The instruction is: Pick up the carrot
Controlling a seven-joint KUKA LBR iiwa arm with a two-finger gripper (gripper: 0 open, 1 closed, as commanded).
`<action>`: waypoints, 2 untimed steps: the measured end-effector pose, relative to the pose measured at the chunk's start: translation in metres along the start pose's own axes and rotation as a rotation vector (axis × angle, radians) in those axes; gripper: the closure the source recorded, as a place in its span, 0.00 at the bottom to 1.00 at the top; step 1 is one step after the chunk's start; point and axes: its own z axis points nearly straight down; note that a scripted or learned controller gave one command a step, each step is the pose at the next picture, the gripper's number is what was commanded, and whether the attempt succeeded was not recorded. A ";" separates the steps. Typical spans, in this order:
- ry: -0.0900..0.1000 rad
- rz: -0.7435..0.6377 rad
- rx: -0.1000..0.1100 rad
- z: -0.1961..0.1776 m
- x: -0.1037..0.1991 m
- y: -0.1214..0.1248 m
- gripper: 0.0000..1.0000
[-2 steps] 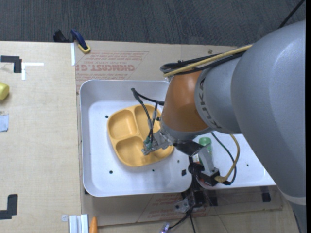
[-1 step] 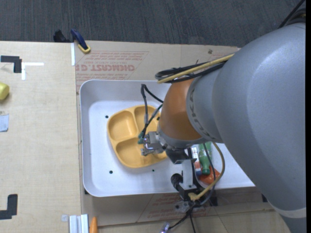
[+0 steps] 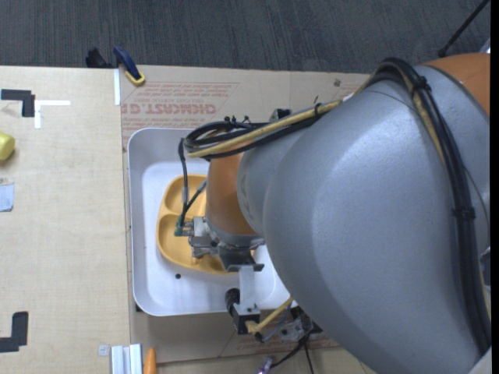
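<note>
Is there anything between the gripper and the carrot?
I cannot tell. The arm covers most of the white bin, and I cannot make out a carrot. The wrist hangs over a yellow divided plate in that bin.

White bin [image 3: 148,287], yellow tray [image 3: 173,232], grey and orange arm [image 3: 374,209]

The arm's shell is smooth grey with an orange band above the wrist and orange again at its upper right; black and pale yellow cables [image 3: 234,133] run along it. The bin is plain white and holds a mustard-yellow divided tray. The bench [image 3: 62,271] is light wood-grain tan with black bracket marks and a white strip, and the cardboard sheet [image 3: 179,104] under the bin is brown with red print. A blue and yellow clamp [image 3: 129,65] lies at the top edge, a pale yellow object [image 3: 5,146] at the far left, and the floor [image 3: 234,14] is dark grey carpet
</note>
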 end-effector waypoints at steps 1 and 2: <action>-0.008 0.069 0.020 -0.039 0.023 -0.006 1.00; -0.016 0.670 0.018 -0.069 0.023 -0.005 1.00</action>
